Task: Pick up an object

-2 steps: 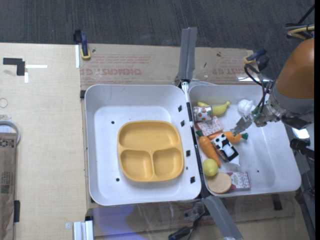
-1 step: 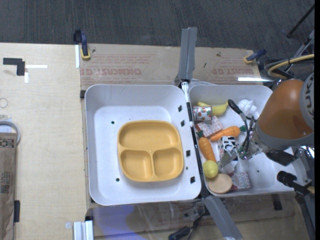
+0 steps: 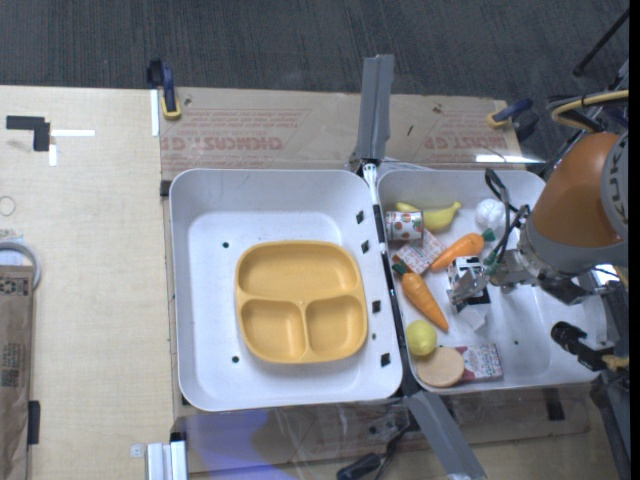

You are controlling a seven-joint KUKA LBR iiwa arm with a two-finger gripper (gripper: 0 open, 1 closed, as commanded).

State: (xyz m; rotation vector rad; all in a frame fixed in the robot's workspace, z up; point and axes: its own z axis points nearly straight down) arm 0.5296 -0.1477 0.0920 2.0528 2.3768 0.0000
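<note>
My gripper (image 3: 466, 288) hangs low over the middle of the right bin (image 3: 520, 366), reaching in from the right. Right around it lie toy foods: an orange carrot (image 3: 424, 300) to its left, a second carrot (image 3: 458, 251) above it, a yellow banana (image 3: 438, 214), a small red-and-white can (image 3: 404, 226), a yellow lemon (image 3: 421, 339), a tan round cookie (image 3: 440, 368), a white ball (image 3: 490, 212), and flat printed packets (image 3: 484, 361). The frame does not show anything held.
The left bin (image 3: 200, 268) holds a yellow three-compartment plate (image 3: 300, 300). A grey divider post (image 3: 376, 108) rises between the bins at the back. Cardboard lies behind the bins, and the arm's orange band (image 3: 580, 193) fills the right side.
</note>
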